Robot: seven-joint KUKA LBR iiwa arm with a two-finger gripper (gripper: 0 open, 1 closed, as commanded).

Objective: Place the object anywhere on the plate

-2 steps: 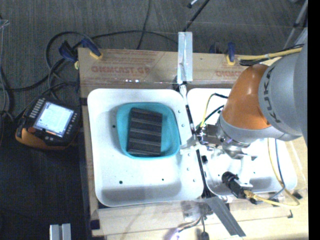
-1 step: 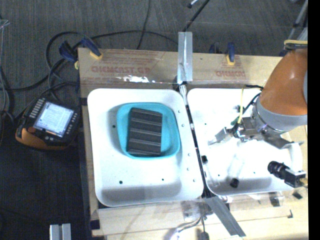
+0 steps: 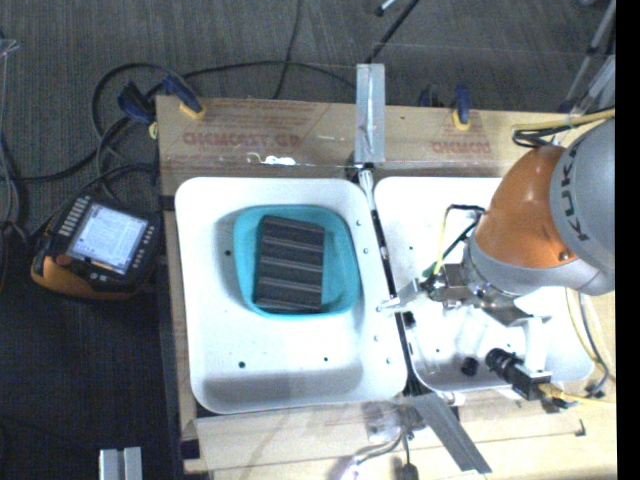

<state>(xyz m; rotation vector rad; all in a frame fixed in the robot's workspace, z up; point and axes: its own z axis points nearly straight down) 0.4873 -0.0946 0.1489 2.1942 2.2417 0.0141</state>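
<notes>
Dark grey ribbed rectangular block [image 3: 291, 263] lies on teal square plate [image 3: 340, 258] in left white bin [image 3: 200, 298]; grey-orange arm's gripper [image 3: 478, 303] over right white bin [image 3: 400, 208], fingers' state cannot be told

A robotics lab: an industrial arm [image 3: 560, 218] works over two white bins [image 3: 205, 268] on a clamped wooden worktop [image 3: 300, 138], with a teach pendant [image 3: 98, 245] and loose cables [image 3: 60, 158] on grey carpet [image 3: 80, 28].
</notes>
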